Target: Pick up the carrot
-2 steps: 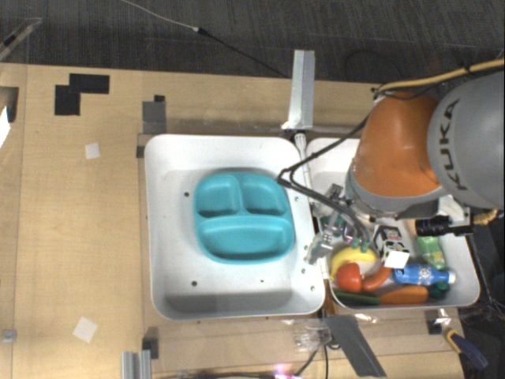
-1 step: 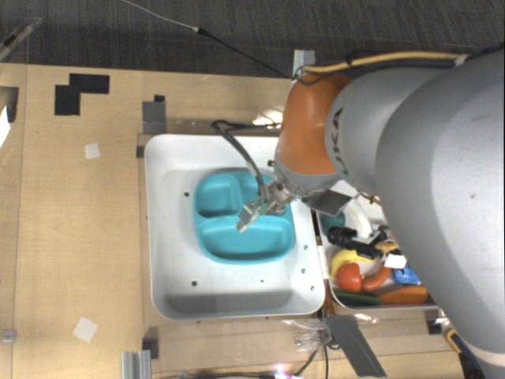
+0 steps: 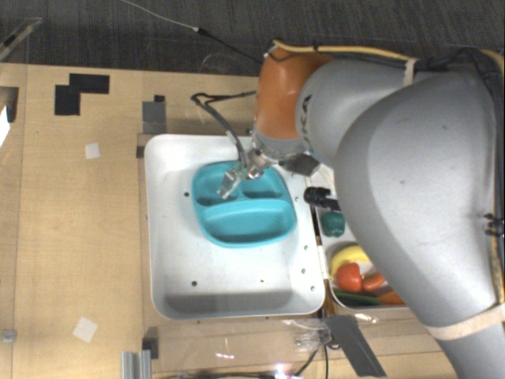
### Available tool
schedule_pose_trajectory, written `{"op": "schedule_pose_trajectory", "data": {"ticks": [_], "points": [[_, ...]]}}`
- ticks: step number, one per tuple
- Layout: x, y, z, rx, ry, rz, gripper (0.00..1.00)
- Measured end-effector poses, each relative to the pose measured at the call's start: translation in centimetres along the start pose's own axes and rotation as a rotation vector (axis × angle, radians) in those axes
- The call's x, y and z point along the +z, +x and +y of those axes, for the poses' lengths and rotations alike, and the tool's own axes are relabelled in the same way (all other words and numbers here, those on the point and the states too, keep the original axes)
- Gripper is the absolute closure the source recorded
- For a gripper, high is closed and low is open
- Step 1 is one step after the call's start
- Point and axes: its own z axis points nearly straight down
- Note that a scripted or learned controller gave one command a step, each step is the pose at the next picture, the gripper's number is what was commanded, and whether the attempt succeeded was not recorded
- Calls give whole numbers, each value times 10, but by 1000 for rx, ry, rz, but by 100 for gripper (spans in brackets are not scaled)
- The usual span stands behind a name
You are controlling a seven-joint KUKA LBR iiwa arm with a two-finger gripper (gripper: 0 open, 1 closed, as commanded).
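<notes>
The gripper (image 3: 239,178) hangs over the far compartments of the teal divided tray (image 3: 245,212); whether it is parted or closed, I cannot tell. The tray lies in the left white bin (image 3: 170,251). The carrot (image 3: 388,297) sits at four o'clock in the right bin (image 3: 338,298), beside a red pepper (image 3: 349,276), a yellow fruit (image 3: 352,255) and a teal cup (image 3: 334,224).
</notes>
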Motion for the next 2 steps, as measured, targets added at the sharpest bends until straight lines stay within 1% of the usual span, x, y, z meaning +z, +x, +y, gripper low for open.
{"op": "schedule_pose_trajectory", "data": {"ticks": [1,2], "points": [[-210,15,30,-247,5,2,0],[-67,81,70,113,26,10,0]]}}
